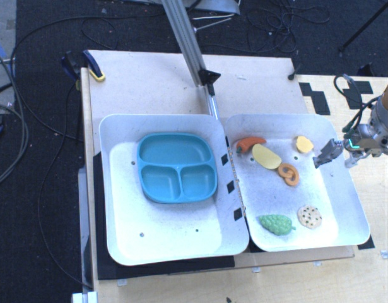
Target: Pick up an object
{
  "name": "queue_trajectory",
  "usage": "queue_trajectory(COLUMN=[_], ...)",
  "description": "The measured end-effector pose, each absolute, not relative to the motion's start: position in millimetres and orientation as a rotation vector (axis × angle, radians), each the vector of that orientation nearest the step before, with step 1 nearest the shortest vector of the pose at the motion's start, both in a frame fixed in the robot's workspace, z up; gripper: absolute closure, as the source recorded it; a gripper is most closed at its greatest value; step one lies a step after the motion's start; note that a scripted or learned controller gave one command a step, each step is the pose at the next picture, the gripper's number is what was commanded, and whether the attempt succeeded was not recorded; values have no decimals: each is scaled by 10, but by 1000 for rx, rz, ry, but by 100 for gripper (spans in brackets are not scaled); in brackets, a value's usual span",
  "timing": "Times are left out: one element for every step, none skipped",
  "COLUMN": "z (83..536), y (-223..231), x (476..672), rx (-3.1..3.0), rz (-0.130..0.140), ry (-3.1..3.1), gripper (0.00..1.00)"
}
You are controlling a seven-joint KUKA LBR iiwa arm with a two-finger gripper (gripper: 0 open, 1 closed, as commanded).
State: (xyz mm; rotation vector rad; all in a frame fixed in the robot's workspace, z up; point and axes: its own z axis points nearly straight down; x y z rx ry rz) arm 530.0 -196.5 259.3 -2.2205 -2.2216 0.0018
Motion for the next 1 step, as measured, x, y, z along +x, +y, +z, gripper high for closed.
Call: queue_trajectory(z=[2597], y=[-1965], x=[5303], rx=[-2221], rz=[1], ry=[-2222], gripper=[0])
